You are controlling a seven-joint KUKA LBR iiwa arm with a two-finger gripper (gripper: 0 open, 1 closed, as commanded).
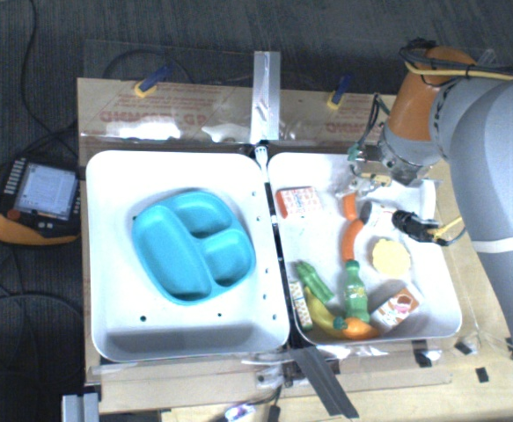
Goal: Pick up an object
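Arm (485, 165): smooth rounded light-grey housing, big bulky link on the right. Orange band (414, 104) above the wrist, glossy, slightly domed. Below it a grey wrist flange with a small teal/green bit on its left edge. End effector (366, 183): white and metallic parts, detail too small to resolve. Black cable loops over the top of the orange section; black connector with a yellow lead (445, 229) hangs off the lower wrist side.

A blue tray (193, 244) lies mid left bin (106, 323); a pendant (36, 199) sits on the floor beside the bench's left edge.
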